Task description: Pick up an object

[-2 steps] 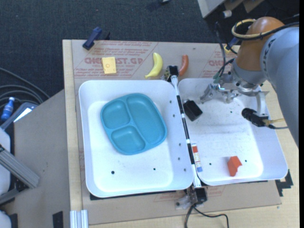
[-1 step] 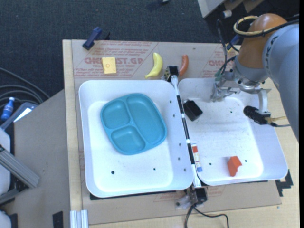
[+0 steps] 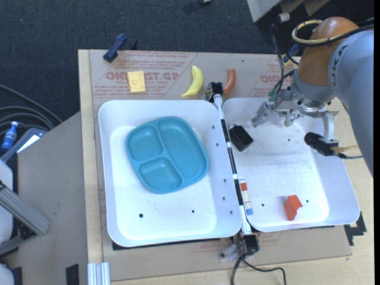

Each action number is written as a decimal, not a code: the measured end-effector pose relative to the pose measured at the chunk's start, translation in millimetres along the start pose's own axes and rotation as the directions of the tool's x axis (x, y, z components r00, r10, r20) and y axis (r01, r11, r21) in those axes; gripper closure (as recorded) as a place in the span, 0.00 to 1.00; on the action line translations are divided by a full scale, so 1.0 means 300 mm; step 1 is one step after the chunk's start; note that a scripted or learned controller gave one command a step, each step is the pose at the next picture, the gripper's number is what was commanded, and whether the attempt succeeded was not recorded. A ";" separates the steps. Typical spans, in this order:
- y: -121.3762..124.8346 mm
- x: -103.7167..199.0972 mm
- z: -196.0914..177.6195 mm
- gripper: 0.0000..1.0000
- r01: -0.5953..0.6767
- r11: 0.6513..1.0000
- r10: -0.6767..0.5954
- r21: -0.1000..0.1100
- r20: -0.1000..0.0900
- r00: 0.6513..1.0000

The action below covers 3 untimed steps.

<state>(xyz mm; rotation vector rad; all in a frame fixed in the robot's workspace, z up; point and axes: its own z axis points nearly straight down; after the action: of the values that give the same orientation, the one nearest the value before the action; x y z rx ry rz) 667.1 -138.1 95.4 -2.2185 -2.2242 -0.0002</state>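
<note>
The hand (image 3: 279, 113) is hovering at the far edge of the right bin (image 3: 332, 212), fingers apparently spread with nothing between them, though the view is blurry there. The likeliest target, a small black block (image 3: 240, 137), is lying just beside the bins' divider; it looks light and rigid, best pinched across its short sides. The orange piece (image 3: 293, 206) is sitting well apart near the front, and the blue divided plate (image 3: 167, 154) is occupying the left bin (image 3: 119, 218), out of the way.

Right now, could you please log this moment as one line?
pincer: above right bin far end | orange block: near corner | black block: left wall
</note>
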 end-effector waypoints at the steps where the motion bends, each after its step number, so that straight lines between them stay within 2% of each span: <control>1: 0.002 0.001 -0.035 1.00 0.001 1.000 -0.001 -0.002 0.001 1.000; 2: 0.002 0.001 -0.035 0.00 0.001 1.000 -0.001 -0.002 0.000 1.000; 3: -0.002 0.122 0.036 0.00 -0.002 1.000 0.002 0.002 -0.001 1.000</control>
<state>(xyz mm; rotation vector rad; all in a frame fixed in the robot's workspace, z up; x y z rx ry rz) 666.4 -101.4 84.6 -2.2186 -2.2206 0.0013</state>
